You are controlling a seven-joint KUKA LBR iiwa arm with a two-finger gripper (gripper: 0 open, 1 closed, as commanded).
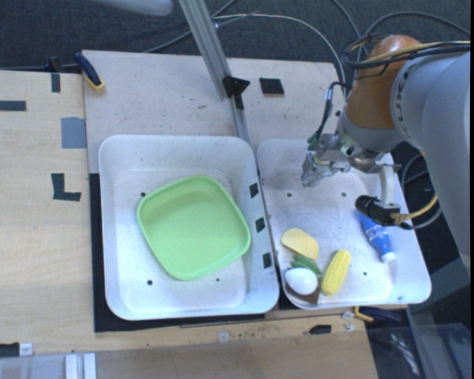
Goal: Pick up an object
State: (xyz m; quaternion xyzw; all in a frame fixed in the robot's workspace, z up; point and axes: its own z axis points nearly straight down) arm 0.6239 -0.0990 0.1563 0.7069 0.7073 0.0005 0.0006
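Currently the gripper (313,172) hangs over the far-left part of the right bin (288,160), nothing visible between its parts; open or closed cannot be told. Candidate objects sit along that bin's near side: a yellow piece (299,243), a white egg (302,280) and a corn cob (336,271) clustered together, a blue tube (376,235) further right. Left bin (114,160) holds a green plate (193,226).

The grey arm (434,101) reaches in from the right, its orange band (375,85) sitting above the wrist. The gripper (313,172) points down over the far left part of the right bin (284,164), nothing visible between its fingers.
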